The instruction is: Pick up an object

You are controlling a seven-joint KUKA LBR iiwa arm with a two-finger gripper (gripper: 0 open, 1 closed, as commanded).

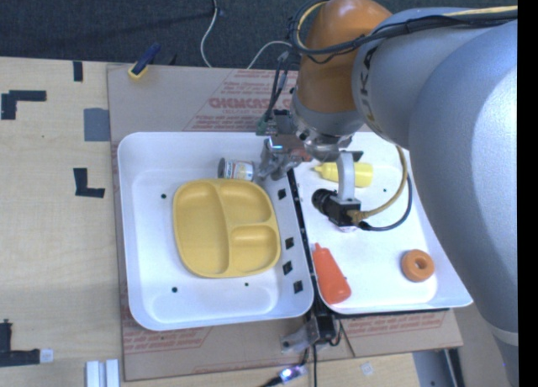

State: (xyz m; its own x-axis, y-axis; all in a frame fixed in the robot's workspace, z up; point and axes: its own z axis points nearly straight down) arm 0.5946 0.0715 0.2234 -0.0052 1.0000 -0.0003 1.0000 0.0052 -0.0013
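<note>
A yellow divided plate (225, 227) lies in the left bin (143, 209). A small silvery can (236, 169) lies on its side just behind the plate. My gripper (276, 158) hangs right beside the can, at the back of the divider between the bins. In the right bin (437, 297) I see a yellow object (357, 175) partly hidden behind the arm, an orange carrot-like piece (330, 274) at the front left, and a brown doughnut-shaped ring (417, 265).
The large grey arm with its orange band (336, 49) covers the back right of the right bin. A black cable fitting (336, 207) hangs over that bin. Both bins rest on a cardboard sheet (202, 99).
</note>
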